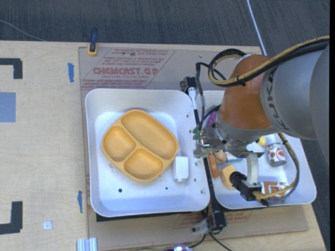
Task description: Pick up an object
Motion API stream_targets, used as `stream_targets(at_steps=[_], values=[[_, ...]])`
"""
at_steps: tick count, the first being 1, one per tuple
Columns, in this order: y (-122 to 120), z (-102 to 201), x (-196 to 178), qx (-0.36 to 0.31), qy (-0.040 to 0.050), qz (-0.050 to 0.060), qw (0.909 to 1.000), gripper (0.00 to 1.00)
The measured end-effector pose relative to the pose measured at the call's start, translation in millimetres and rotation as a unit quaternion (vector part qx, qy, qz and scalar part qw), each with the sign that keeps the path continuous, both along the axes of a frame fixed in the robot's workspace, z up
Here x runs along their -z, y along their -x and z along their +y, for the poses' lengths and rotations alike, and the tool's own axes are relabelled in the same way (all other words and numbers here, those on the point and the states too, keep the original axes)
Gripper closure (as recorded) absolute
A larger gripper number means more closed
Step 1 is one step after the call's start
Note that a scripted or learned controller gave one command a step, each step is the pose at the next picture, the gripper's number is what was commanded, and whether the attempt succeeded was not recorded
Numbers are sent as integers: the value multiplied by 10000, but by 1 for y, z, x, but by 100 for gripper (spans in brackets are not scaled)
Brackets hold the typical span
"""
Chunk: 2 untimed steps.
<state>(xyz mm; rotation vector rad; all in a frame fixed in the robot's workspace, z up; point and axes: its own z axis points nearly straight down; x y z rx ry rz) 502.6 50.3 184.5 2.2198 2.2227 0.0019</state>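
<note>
Arm (261, 93) hangs low over right bin (303, 190), hiding gripper; jaw state cannot be told. Small objects (275, 153) lie there; left bin (104, 200) holds orange divided plate (140, 144). No pick evident; grasp and lift remain.

Brightness: bright, even, from overhead.
Glare: washed-out white on left bin (99, 192) floor around orange tray (140, 145); sheen on orange band (246, 95).
Shadows: soft, short, beneath arm (298, 90) at centre right.
Focus: mostly sharp; slightly soft at right of frame.
Distortion: bench edges slightly bowed toward corners.
</note>
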Motion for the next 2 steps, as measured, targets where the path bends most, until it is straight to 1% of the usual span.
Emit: stream_targets(at_steps=[1,2], values=[[23,-58,0,15,1,13,10000,100],[23,-123,0,13,9,0,10000,100]])
